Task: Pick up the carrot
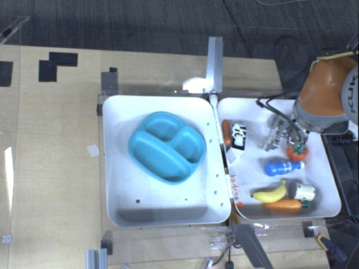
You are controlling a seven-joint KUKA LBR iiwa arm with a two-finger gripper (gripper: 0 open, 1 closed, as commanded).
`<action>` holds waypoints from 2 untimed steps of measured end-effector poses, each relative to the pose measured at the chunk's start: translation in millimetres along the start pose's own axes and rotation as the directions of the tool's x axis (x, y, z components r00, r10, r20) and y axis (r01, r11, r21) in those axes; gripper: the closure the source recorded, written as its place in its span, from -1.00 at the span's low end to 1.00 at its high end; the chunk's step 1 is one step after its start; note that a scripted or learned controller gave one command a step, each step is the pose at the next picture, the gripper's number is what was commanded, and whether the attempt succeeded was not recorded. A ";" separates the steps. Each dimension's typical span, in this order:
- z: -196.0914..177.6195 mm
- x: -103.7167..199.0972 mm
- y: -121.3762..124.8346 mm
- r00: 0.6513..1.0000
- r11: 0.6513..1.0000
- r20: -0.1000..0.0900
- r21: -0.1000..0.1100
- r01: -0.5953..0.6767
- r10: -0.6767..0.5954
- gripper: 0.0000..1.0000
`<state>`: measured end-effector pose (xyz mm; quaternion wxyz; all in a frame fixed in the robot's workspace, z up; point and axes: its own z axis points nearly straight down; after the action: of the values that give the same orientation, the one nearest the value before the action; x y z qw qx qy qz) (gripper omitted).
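Several items crowd the carrot [284,205], which lies against the right bin [331,206]'s near wall, touching the banana [270,194]. Your end effector [279,137] hangs well beyond it over the tomato [296,152], fingers apparently spread, holding nothing; descending there could catch the banana.

My arm [331,91]: grey casing with a broad orange band above the wrist. A black cable [275,102] loops alongside it. My gripper [279,139] is bare silvery metal, slim fingers, small fittings visible.
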<state>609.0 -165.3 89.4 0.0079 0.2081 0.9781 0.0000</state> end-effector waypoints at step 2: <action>-101.3 12.0 -0.5 0.983 0.983 -0.010 -0.001 0.181 -0.181 1.00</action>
<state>596.3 -160.5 190.5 0.0032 0.1183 0.9930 0.0004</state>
